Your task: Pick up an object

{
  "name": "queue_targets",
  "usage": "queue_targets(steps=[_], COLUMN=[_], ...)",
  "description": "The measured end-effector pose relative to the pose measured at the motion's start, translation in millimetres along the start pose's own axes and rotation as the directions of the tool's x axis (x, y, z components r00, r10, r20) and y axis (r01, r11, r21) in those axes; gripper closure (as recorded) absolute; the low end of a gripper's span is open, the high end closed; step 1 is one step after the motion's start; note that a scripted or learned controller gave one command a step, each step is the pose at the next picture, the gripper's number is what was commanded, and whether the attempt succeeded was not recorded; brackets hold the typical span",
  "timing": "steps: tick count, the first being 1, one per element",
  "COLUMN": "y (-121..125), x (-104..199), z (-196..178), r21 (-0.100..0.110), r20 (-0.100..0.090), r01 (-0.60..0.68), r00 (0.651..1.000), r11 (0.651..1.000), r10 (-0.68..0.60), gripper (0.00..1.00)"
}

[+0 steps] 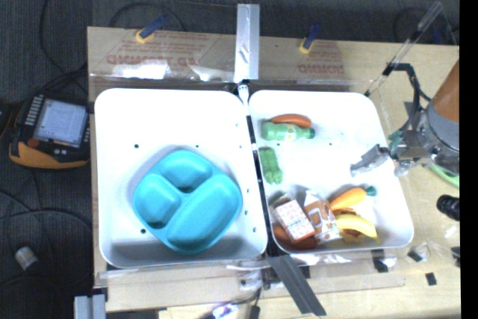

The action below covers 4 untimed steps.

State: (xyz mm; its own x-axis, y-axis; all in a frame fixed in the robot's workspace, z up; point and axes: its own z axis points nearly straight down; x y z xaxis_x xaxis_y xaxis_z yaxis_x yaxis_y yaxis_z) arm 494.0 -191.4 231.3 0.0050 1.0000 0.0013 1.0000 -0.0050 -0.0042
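From the camera view, two white bins sit side by side on the bench. The left bin [119,123] holds a blue divided tray [187,198] and nothing the task seems to want. The right bin [336,104] carries the candidates: a green bottle [287,133] lying on its side near the far wall with an orange-red piece [291,119] just behind and touching it, a small green object [270,164] against the wall shared with the other bin, and a cluster in the near corner made up of a red-and-white box [293,219], a printed carton [323,219] beside it, and yellow-orange banana-like toys [351,213] touching the carton's right side.

The gripper [371,159] hangs over the right part of the right bin, above bare white floor, between the bottle and the near cluster and just beyond the yellow toys. Whether its jaws stand apart or together I cannot tell (the metal end is small and blurred here), and nothing is visibly between them.

My reading is that the step in hand is the approach: no object is picked yet. The nearest target is the yellow toy cluster just toward the near edge. The next move probably calls for settling over one item, descending and closing; the crowding in that corner could spoil a clean grasp, while the bottle lies freer.
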Motion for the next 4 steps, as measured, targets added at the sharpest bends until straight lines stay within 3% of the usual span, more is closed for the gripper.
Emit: queue_targets(steps=[1,2,3,4], y=[1,21,21,78], x=[0,-29,-30,-32], z=[-7,-137,-137,-136], r21=[0.004,-0.003,-0.002,-0.001], r20=[-0.002,0.004,0.004,0.003], r01=[-0.006,0.058,0.058,-0.094], r00=[1.0,0.998,0.998,0.996], r11=[1.0,0.998,0.998,0.996], r10=[0.006,-0.058,-0.058,0.094], gripper=[1.0,1.0,0.0,0.0])
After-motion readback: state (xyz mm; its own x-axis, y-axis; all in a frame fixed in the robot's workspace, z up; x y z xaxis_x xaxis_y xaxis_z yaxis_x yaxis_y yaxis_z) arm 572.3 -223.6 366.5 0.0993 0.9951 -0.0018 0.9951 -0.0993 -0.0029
